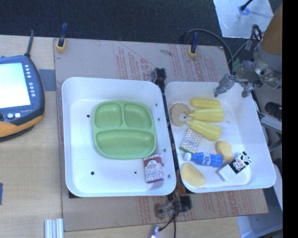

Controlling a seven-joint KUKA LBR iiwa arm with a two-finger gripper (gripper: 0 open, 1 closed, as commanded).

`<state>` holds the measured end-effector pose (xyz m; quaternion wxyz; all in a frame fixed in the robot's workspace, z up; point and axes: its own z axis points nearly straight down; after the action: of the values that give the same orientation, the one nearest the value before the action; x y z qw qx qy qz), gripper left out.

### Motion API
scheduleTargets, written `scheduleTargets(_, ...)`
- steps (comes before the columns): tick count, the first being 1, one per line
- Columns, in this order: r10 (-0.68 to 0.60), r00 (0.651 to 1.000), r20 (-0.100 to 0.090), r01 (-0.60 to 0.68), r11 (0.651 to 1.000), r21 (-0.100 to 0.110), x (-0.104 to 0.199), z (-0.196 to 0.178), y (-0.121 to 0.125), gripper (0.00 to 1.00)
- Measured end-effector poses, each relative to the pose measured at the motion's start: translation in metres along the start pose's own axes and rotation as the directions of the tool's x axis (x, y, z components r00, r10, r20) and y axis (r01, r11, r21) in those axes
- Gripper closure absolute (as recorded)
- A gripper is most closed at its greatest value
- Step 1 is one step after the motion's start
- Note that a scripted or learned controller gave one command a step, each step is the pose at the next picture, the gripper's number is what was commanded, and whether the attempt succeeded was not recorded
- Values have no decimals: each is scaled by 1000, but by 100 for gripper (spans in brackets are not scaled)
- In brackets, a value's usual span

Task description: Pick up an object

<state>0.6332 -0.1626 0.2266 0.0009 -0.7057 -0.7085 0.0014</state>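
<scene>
My gripper point(235, 89) hangs over the far right corner of the right bin point(260, 133), its two fingers spread apart with nothing between them. Just left of and below it lie three yellow corn-like pieces point(206, 115) and a round cookie point(179, 113). Nearer the front of that bin are a patterned packet point(191, 141), a blue tube point(206, 158), a yellow lump point(223, 148), a yellow lemon-like piece point(192, 175) and a black-and-white carton point(236, 165).
The left bin point(74, 148) holds a green divided plate point(124, 129) and a small red-and-white carton point(153, 168). A tablet-like pendant point(12, 95) lies on the bench at the far left. Cables run behind the right bin.
</scene>
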Motion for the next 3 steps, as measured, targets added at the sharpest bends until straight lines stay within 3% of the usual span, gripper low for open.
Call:
scheduleTargets(1,-3,1000,2,3,1000,-8,50,106,-12,0)
scheduleTargets(2,-1,1000,1,1,1000,0,30,135,-50,0)
scheduleTargets(3,-4,1000,3,4,1000,1,29,124,-50,100)
